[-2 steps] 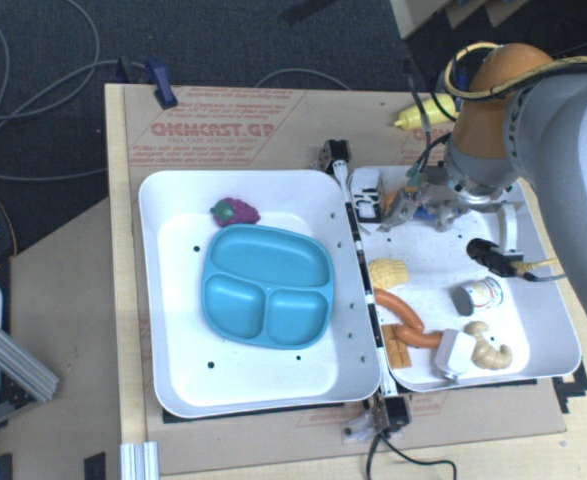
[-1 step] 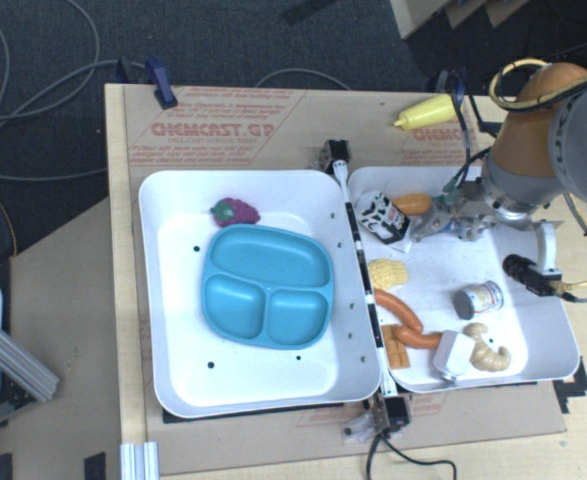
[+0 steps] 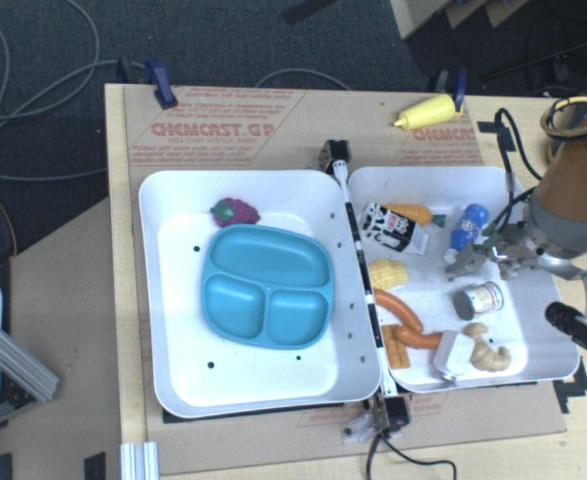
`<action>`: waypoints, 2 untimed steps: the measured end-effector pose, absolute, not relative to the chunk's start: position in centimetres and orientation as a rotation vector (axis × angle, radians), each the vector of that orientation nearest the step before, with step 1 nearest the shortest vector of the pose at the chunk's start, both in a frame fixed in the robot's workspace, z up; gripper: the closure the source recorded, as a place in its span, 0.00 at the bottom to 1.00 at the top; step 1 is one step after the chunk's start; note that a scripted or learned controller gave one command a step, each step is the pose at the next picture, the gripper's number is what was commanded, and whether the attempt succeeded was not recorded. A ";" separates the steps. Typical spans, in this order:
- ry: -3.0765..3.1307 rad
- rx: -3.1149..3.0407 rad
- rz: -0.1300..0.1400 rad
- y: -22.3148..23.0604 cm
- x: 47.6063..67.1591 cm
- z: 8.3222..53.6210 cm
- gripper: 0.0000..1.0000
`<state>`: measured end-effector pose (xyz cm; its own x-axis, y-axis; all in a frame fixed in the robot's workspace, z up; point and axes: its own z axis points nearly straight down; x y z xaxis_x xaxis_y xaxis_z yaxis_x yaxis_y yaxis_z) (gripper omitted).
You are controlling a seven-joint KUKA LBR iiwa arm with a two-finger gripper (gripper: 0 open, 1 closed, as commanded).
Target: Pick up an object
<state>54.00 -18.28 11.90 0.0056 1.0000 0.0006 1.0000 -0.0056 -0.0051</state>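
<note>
nearby, around the end effector — grip state unclear — a blue bottle, small can, croissant.

Two white bins are sitting on the tan counter, which is showing red printed lettering; the left bin is holding a sky-blue divided plate and a small purple and green toy. The right bin is showing a black-and-white patterned carton, an orange carrot, a blue bottle, a yellow corn cob, an orange-red sausage, a silver can with a red-and-white label and a beige croissant. A yellow piece is lying on the counter beyond it, and the arm is showing grey below an orange-brown band.
</note>
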 end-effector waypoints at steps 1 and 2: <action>-2.239 -2.242 -0.010 -16.0 50.8 9.1 0.00; -2.243 -2.247 -0.014 -16.1 51.0 10.3 1.00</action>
<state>51.02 -16.12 10.28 0.0022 0.9999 -0.0171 0.9996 -0.0017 0.0299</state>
